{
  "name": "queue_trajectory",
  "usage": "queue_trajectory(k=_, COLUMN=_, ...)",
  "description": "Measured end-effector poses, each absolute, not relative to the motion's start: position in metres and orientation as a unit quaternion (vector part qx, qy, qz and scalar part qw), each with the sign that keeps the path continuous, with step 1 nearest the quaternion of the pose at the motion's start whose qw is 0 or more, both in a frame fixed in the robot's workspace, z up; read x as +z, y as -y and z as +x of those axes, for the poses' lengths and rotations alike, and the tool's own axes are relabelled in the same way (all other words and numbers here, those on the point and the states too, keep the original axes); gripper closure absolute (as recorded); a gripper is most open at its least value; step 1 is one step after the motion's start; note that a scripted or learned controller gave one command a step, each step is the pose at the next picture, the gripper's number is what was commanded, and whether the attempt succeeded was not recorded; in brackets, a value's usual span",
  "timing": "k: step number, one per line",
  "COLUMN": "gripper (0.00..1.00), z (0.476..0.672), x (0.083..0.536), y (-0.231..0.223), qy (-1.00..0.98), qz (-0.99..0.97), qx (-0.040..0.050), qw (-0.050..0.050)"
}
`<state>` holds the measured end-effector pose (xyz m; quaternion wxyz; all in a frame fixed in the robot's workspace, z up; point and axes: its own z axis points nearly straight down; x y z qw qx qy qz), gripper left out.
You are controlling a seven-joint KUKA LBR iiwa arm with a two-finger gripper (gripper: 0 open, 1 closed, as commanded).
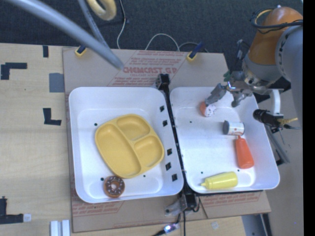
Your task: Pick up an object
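My gripper hangs over the far part of the right bin, its two fingers spread open with nothing between them. One fingertip is just above a small orange and white object near the bin's far left. A grey and white cylinder lies toward the middle right. Just nearer the camera than the cylinder is an orange bottle. A yellow bottle lies along the bin's near edge.
The left bin holds a yellow divided plate and a chocolate doughnut. A black divider runs between the two bins. A grey pole crosses the upper left.
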<state>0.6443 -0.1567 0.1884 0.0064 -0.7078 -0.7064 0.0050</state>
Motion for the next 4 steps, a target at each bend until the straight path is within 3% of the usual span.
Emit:
queue_trajectory(k=1, gripper=0.00, z=0.648, x=0.198, y=0.156, qy=0.708, qz=-0.707, qx=0.0007, qw=0.000)
queue_trajectory(k=3, gripper=0.00, z=0.636, x=0.103, y=0.145, qy=0.708, qz=-0.706, qx=0.0021, qw=0.002)
queue_trajectory(k=4, gripper=0.00, z=0.637, x=0.084, y=0.145, qy=0.708, qz=-0.706, qx=0.0010, qw=0.000)
